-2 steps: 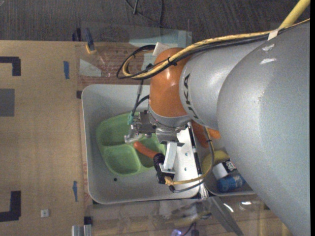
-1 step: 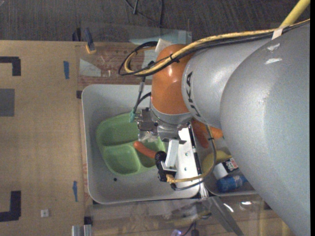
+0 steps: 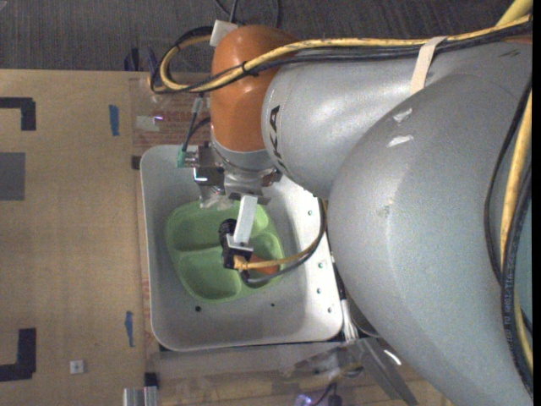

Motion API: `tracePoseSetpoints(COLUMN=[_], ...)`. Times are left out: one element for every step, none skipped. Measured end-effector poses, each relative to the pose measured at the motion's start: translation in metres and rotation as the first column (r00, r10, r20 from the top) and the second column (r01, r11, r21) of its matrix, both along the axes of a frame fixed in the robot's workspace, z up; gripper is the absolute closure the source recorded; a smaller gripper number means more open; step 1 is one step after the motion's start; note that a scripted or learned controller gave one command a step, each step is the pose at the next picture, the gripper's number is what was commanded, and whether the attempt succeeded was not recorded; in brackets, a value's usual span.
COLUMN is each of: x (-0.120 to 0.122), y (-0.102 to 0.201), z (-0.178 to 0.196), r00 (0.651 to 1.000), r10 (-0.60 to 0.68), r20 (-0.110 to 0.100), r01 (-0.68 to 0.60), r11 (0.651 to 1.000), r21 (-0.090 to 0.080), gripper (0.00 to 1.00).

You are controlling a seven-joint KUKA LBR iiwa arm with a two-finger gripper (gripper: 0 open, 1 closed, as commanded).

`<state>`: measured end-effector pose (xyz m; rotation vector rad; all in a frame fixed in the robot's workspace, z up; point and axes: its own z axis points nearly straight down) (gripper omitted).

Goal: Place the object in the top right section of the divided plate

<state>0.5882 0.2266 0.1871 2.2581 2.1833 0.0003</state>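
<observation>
one white bin (image 3: 169,311) sits mid-scene with a green divided plate (image 3: 199,265) lying flat in it, low ridges marking off its sections. just right of the plate's middle, over its far side, hangs the gripper (image 3: 226,194), low above the green. it sits under the orange band (image 3: 241,83) of the arm (image 3: 355,134), which reaches in from the right and covers much of the bin's right side. whether the gripper is parted or closed on anything i cannot tell; the wrist hides it. the object is hidden too: it may be under the wrist or on the covered part of the plate, and i cannot say which. i judge this to be the placing step, with the tool near or over the target section. the next move calls for a short, straight descent kept inside the ridges, then a clean release and a lift that does not drag the plate. the bin rests on a pale wooden bench (image 3: 68,227) with black corner marks (image 3: 21,112) and bits of blue tape (image 3: 113,118) at left. dark carpet (image 3: 84,15) runs along the far edge.
</observation>
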Motion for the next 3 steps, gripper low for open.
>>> tracePoseSetpoints(x=[0.008,-0.03,-0.03], y=[-0.001,-0.007,-0.006], z=[-0.002,0.143,0.142], r00=[0.913,0.833,0.833], r10=[-0.409,-0.554,-0.553], r20=[0.0,-0.001,-0.003], r01=[0.409,0.554,0.553], r11=[0.913,0.833,0.833], r21=[0.0,-0.001,-0.002], gripper=[1.0,1.0,0.0])
